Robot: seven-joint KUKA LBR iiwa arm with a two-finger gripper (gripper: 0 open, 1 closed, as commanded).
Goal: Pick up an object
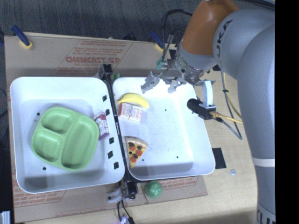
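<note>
yellow banana [133,100] lies at the upper left of the right bin [187,143], touching a small carton [130,112] below it. the gripper [161,84] hovers just up and right of it, fingers spread apart, nothing between them. a pizza slice [135,150] lies lower down.

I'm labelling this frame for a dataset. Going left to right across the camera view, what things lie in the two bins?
Green plate → snack packet → pizza slice, with the gripper hovering further right.
</note>
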